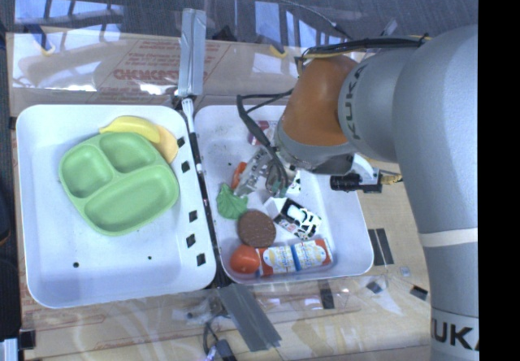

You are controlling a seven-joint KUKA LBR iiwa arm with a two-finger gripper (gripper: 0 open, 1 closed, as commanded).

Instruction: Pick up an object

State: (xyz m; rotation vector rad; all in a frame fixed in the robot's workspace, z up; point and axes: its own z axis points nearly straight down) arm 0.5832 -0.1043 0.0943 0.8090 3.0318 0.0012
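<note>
Hovering low in the right bin [357,258] at frame centre, the end effector [266,176] has fingers spread, grasping nothing; just below lie a brown disc [257,228], green piece [231,204], cow toy [299,220].

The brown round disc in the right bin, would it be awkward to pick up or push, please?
The brown disc lies flat and looks thin, so fingers may struggle to get under it. Pushed, it would probably slide, not roll. The green piece and wrapped packet sit close, so it may nudge them.
</note>
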